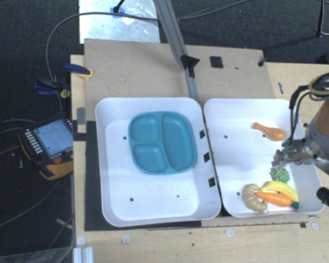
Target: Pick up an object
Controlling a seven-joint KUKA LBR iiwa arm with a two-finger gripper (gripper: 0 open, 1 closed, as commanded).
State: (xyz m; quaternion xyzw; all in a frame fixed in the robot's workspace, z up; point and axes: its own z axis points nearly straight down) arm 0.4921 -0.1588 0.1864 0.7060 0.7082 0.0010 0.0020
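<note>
Toy pile: we're down in the near corner of the right bin [230, 119], where a green broccoli-like piece [280, 175], a yellow banana [282, 188], an orange carrot [274, 198] and a tan, knobbly piece [254, 197] sit bunched together, touching or overlapping.
Green piece: right under the claw [285, 158], just below its tip in the view, closest of the lot.
Banana and carrot: a step further from the claw, towards the bin's near rim, carrot lying across in front of the banana.
Tan piece: to the view's left of the carrot, away from the claw, butting against the carrot's end.
Drumstick: an orange-brown toy drumstick [270, 130] lies alone above the claw in the view, near but apart from it, towards the bin's far side.
Claw: hovering low over the right bin, just above the green piece; its tip is a dark grey blur, so whether it is released or clenched, I cannot tell, and nothing is seen gripped in it.
Arm: the grey arm [324, 130] comes in from the view's right, with a yellow and black cable loop above the wrist.
Left bin: the left bin [112, 147] lies well apart from the claw, across the divide, holding a blue three-compartment plate [162, 142].
Counter: the brown counter [137, 64] carries both bins, with a grey pole [172, 26] slanting up from the far edge between them.
</note>
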